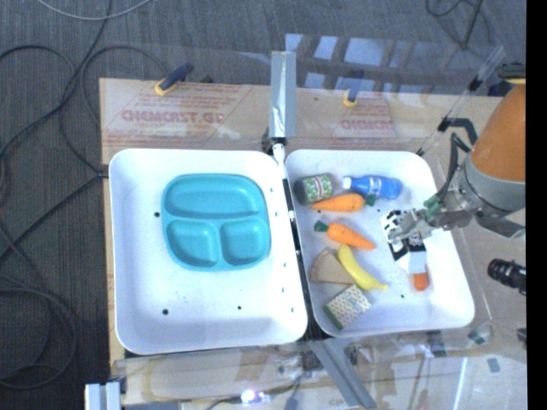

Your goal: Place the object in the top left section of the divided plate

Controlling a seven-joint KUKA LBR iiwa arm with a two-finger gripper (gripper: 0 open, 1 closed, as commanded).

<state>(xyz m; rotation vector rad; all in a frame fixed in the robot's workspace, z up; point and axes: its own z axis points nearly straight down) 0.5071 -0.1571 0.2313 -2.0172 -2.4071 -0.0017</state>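
You see the pincer (402, 231) low over the right bin (444, 310), toward its right side, with the grey arm (491, 199) reaching in from the right under its orange band. From this angle you cannot tell whether the pincer is wide or narrow, and you see nothing held in it.

The thing closest to it is a small white and orange item (419, 276), lying on the bin floor just beside the pincer on its near side. You cannot tell whether the two touch.

The other things in that bin all lie to the pincer's left. An orange carrot (351, 236) with a green top is the nearest of them, and a second carrot (338, 202) lies farther back. Behind that carrot you find a green bottle (314, 187) and a blue bottle (373, 186), end to end along the far wall. A yellow banana (358, 269) lies nearer the front, touching a tan wedge (326, 268), with a patterned packet (346, 304) just in front of them.

The blue divided plate (217, 220) sits in the middle of the left bin (137, 314), well apart from the pincer, across the wall where the two bins meet. You see one long section along its far side and two smaller ones along its near side.
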